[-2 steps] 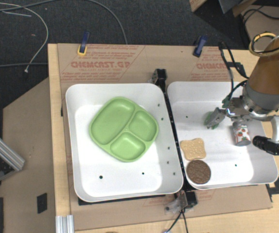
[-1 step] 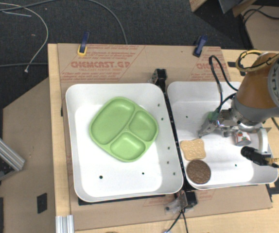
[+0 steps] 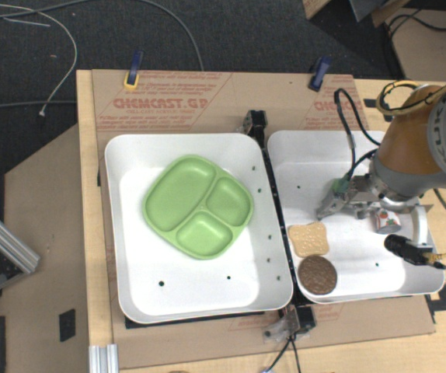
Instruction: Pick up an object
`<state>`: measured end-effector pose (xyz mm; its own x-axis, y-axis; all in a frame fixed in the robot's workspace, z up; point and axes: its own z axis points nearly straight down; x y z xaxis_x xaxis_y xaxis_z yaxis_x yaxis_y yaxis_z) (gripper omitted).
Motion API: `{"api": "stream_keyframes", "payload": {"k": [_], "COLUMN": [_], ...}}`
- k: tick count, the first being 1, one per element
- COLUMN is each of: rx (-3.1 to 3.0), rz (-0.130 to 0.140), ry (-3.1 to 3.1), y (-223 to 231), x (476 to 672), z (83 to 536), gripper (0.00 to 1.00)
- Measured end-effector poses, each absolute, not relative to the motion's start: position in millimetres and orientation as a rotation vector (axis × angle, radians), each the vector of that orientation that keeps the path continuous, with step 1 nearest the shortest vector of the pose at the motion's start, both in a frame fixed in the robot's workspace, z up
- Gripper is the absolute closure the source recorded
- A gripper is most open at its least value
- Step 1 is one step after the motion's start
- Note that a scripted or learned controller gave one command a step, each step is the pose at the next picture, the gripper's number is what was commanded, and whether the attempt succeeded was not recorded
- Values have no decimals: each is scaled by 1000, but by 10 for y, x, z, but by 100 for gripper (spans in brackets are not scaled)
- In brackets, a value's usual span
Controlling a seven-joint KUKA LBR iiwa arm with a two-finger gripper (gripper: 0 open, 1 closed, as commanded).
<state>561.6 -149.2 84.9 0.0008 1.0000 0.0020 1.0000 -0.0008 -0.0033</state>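
Two flat pieces, tan square cracker (image 3: pixel 309 239) and brown round cookie (image 3: pixel 317 275); jaws' (image 3: pixel 339 200) spread indiscernible.

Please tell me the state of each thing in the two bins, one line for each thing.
Green divided plate: lying flat in the left bin, nothing in its compartments.
Tan cracker: lying flat in the right bin.
Brown round cookie: lying flat, touching the cracker.
Tool: low over the right bin, holding nothing visible.

Divided plate (image 3: pixel 198 206) sitting in left bin (image 3: pixel 130 286); cracker (image 3: pixel 309 239) lying in right bin (image 3: pixel 301 150), round cookie (image 3: pixel 317 274) just nearer.
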Motion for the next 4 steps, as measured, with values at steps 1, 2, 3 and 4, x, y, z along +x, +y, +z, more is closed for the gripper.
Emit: {"api": "stream_keyframes", "payload": {"k": [1,2,3,4], "rx": [-2222,-2223,-2224,-2222], "rz": [-2,-4,-6,-3], "ry": [-2219,-2225,-2228,-2225], "y": [-1491,-1471,-1483,-1482], "x": [5625,5629,5749,5755], "z": [963,1399,1947,2245], "gripper": [100,100,100,100]}}
